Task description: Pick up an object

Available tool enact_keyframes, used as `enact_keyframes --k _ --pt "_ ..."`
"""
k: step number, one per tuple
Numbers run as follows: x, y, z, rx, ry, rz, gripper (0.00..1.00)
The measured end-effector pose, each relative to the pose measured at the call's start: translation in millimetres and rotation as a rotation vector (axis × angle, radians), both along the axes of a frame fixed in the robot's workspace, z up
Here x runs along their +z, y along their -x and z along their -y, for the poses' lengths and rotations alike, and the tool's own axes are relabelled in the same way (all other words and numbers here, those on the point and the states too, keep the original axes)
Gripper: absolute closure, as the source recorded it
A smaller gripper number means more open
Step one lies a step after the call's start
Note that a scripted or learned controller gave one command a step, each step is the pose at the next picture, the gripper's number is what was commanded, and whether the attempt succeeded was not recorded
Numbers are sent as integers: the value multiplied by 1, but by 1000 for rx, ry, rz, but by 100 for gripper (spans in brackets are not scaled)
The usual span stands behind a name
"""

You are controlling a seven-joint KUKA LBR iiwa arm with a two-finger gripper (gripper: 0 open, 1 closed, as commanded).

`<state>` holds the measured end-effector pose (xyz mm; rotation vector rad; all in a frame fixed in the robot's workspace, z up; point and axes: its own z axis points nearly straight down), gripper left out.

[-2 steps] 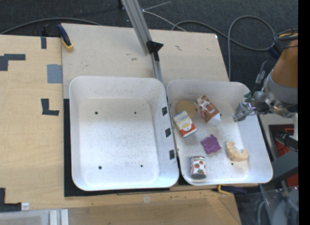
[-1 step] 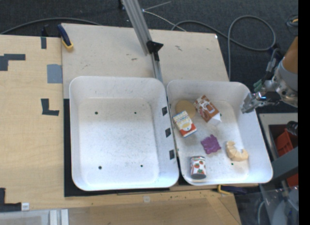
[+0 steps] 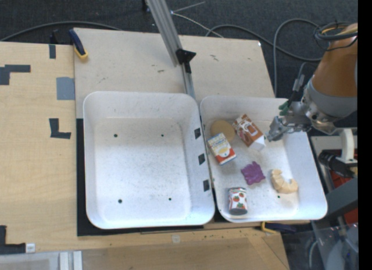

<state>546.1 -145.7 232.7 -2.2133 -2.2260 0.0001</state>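
Observation:
The right bin (image 3: 308,164) holds several small items. An orange-and-white carton (image 3: 248,131) lies near its top, and a yellow-and-red carton (image 3: 221,148) and a tan round piece (image 3: 220,127) lie to its left. A purple piece (image 3: 253,173) sits in the middle, a tan croissant-shaped piece (image 3: 283,182) is at the right, and a small can (image 3: 237,200) stands at the front. My gripper (image 3: 275,133) hangs just right of the orange-and-white carton, low over the bin. Nothing shows between its fingers.
The left bin (image 3: 93,146) stands beside the right one. A slanted metal rail (image 3: 165,21) crosses the bench behind the bins. Cables lie at the back right. A blue-and-yellow tool (image 3: 78,44) rests at the bench's far left corner.

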Motion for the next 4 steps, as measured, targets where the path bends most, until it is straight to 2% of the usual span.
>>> enact_keyframes --k 2,3,4 --pt "-19 14 -108 0 0 -2 100" --pt "-24 14 -167 2 0 -2 100" --pt "-9 23 -216 2 0 0 100"
